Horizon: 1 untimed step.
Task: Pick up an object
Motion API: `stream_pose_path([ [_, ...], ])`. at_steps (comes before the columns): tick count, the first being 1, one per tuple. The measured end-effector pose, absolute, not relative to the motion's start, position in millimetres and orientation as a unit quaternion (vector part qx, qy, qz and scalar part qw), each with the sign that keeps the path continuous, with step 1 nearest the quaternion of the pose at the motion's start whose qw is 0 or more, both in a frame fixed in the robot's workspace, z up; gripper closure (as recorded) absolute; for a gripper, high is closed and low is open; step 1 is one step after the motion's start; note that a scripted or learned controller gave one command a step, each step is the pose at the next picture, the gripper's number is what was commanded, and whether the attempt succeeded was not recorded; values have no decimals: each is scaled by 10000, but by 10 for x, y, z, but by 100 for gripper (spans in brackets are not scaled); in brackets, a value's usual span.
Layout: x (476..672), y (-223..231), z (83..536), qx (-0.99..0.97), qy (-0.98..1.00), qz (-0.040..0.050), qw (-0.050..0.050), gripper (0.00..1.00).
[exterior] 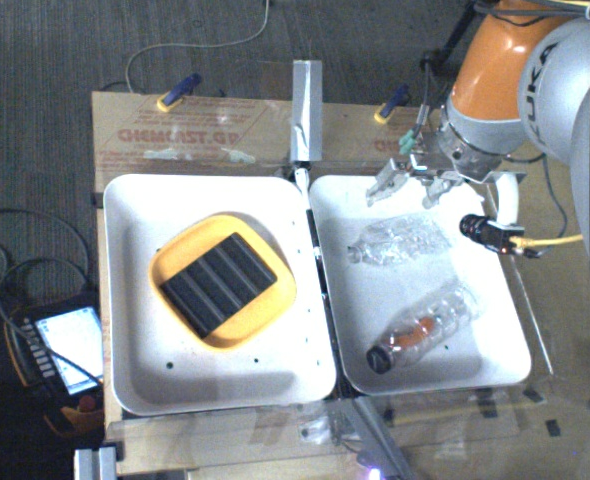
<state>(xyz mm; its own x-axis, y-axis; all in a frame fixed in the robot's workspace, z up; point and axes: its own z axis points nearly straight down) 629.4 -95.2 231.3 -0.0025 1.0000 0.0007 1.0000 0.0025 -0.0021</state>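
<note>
In the right bin (505, 368) a crumpled clear plastic bottle (398, 241) lies near the back. A second clear bottle (425, 330) with a black cap and orange contents lies slantwise nearer the front. My gripper (408, 185) hovers over the right bin's back edge, just above the crumpled bottle. Its two fingers are spread apart with nothing between them. The left bin (135, 368) holds a yellow tray-like object with a black ribbed top (223, 279).
A metal divider post (306, 108) stands at the back between the bins. Two blue-and-yellow clamps (178, 91) hold the cardboard backing. Cables and a small device (60, 343) lie on the floor to the left of the bench.
</note>
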Motion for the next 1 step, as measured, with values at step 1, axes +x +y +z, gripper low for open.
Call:
stream_pose_path([
  [1,6358,-1017,975,-6969,-7172,-21,-28,0],
])
